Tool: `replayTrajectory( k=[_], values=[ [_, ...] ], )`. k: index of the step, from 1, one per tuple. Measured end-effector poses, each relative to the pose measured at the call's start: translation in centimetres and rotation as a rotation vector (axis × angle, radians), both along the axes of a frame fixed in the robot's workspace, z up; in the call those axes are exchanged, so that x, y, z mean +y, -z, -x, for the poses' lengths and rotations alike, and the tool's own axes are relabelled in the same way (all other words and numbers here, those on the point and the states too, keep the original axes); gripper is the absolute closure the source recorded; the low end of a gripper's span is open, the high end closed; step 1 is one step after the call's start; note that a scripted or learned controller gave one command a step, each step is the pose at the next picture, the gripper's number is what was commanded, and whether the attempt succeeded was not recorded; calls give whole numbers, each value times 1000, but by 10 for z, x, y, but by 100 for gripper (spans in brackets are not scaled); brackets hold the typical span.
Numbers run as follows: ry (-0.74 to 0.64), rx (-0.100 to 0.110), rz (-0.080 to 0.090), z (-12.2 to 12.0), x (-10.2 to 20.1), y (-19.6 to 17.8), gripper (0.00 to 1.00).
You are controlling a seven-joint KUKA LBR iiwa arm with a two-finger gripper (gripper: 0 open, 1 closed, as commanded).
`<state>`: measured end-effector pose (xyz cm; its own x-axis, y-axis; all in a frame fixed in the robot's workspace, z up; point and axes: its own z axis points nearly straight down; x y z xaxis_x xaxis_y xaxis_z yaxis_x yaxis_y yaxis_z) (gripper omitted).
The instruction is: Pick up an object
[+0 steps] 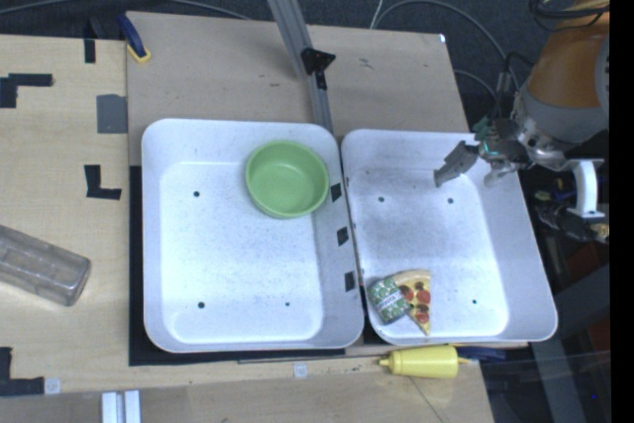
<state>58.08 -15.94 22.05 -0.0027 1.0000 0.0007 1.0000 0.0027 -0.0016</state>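
1. above the right bin (pixel 515 243), near its far edge, is where my gripper (pixel 475 164) hangs, with the grey arm (pixel 565 84) reaching in from the right side of the bench.
2. my two fingers look spread apart, one (pixel 454 163) pointing toward the bin's middle and the other nearer the rim, and nothing sits between them (so i hold nothing).
3. as i judge it, the task is barely begun: no object is lifted, and everything lies where it can rest on its own.
4. the nearest candidate in my bin is the pizza slice toy (pixel 401 297), lying flat in the near left corner, well apart from me.
5. the green bowl (pixel 287 178) stands upright in the left bin (pixel 168 243), toward its far right side, just beside the divide between the bins.
6. a yellow bottle (pixel 426 362) lies on the bench just outside the right bin's near rim.
7. what is left, i reckon: travel over a chosen thing, descend, close, and lift.
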Motion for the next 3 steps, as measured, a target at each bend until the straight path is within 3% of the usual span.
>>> replayTrajectory(
  k=[1, 2, 3],
  values=[
    [0, 0, 0, 0, 0, 0, 0],
    [0, 5, 0, -7, 6, 57, 0],
    [1, 5, 1, 3, 6, 107, 0]
  ],
)
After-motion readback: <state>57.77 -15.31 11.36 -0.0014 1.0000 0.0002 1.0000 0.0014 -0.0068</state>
